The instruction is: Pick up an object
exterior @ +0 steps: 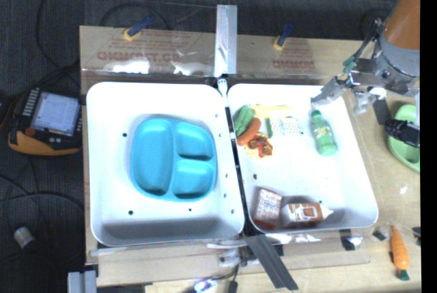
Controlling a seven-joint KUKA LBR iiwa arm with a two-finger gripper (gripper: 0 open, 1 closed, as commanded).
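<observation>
At the 2 o'clock edge of the right-hand shallow white bin (pixel 355 169), the two-finger gripper (pixel 326 95) hangs over the rim, carried by the grey arm with the orange band (pixel 404 18) that enters from 3 o'clock. Whether the end effector is spread or pressed together cannot be told; nothing is seen in its grip.

Task status: not yet accomplished. No object is lifted; all candidates lie on the bin floor. Remaining steps, as judged: descend onto one object, close on it, raise it clear.

Nearest candidate: the small green plastic bottle (pixel 322 132), lying at 1 o'clock in the right bin, just below the gripper at its 6 o'clock and apart from it.

Inventory, right bin:
- One green bottle, as above.
- One cluster of toy vegetables (pixel 250 128) at 11 o'clock, green and orange-red pieces touching; the exact number of pieces cannot be determined.
- One pale yellow flat card or packet (pixel 281 122) at 12 o'clock, beside the cluster.
- One brown squeeze bottle with white cap (pixel 306 212) at 6 o'clock, lying on its side.
- One brown printed packet (pixel 267 206) at 7 o'clock, touching the brown bottle.

Inventory, left-hand white bin (pixel 109 148):
- One blue three-compartment plastic plate (pixel 174 158), central.

Bins: two.
</observation>
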